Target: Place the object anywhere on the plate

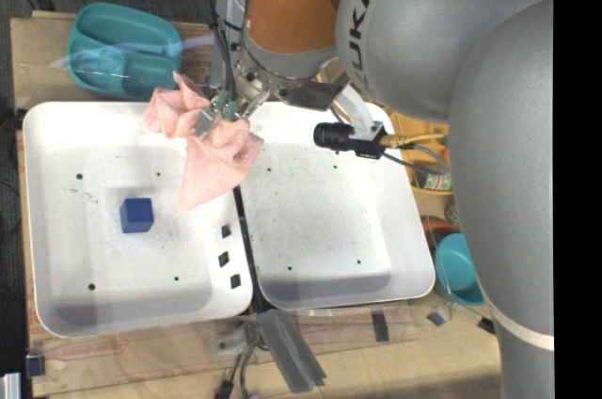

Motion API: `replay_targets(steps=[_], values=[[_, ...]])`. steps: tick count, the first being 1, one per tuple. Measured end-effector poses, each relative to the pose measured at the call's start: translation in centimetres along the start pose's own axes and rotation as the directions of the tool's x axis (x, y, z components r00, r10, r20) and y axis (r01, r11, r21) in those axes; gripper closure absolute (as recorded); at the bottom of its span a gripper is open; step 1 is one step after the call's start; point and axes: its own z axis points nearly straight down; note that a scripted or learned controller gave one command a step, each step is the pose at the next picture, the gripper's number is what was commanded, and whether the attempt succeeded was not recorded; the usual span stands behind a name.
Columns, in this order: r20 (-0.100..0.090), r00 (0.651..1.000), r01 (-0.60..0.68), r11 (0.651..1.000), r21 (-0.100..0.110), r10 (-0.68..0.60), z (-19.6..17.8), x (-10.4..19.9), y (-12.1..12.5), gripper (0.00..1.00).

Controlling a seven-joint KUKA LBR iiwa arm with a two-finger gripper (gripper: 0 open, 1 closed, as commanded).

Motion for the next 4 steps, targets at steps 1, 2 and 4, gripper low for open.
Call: replay_targets(steps=[1, 2, 4], values=[[-0.001, 0.985, -0.172, 0.985, 0.001, 0.172, 1.4, 6.6, 0.2, 1.0], [0.0, 0.998, -0.067, 0.998, 0.0, 0.067, 7.4, 12.1, 0.1, 1.0], [0.001, 0.999, 0.05, 0.999, -0.002, -0.05, 13.3, 11.0, 3.9, 1.0]])
